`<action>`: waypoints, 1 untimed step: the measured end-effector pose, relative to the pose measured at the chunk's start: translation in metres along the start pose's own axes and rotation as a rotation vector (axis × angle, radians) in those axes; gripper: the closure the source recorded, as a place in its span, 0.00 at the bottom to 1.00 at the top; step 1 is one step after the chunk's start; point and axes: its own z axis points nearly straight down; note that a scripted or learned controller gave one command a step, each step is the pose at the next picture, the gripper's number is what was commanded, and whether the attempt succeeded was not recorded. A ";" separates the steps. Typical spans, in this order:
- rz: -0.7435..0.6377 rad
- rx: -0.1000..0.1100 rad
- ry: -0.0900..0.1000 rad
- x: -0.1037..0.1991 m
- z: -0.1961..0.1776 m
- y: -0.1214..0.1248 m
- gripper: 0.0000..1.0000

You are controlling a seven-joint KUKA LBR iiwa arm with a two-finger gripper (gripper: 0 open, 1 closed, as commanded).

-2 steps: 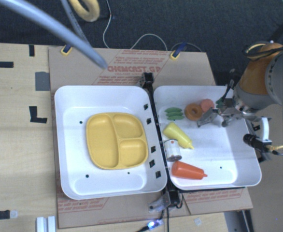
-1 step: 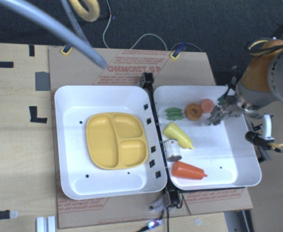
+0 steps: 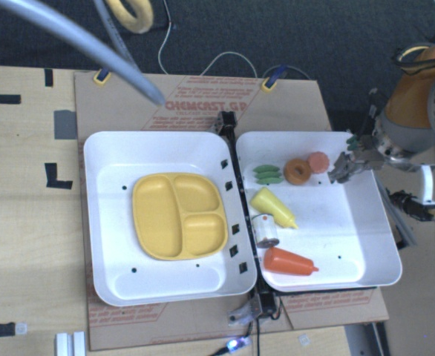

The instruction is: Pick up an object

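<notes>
The left bin (image 3: 99, 199) held a yellow divided plate (image 3: 179, 215), lying flat near its middle with its three compartments facing up. A black divider strip (image 3: 236, 199) ran between the two bins.

In the right bin (image 3: 366, 258), just past that strip, a small silver can (image 3: 266, 229) lay on its side, touching the lower end of a yellow corn-like toy (image 3: 274, 207) that slanted above it. Below the can sat an orange carrot (image 3: 289, 262), pointing right. Nearer the far wall lay a green leafy piece (image 3: 267, 173), then a brown doughnut (image 3: 298, 171) and, just beside it, a pink round piece (image 3: 318, 161).

Further right, the gripper (image 3: 342, 169) hung over the bin's right rim, near the pink piece but apart from it, and nothing sat between its fingers. I could not tell from where I stood whether they were spread or closed. The grey arm (image 3: 409, 117) with its orange band reached in from the right.
</notes>
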 end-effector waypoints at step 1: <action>-0.001 -0.004 -0.002 -0.002 -0.064 0.001 1.00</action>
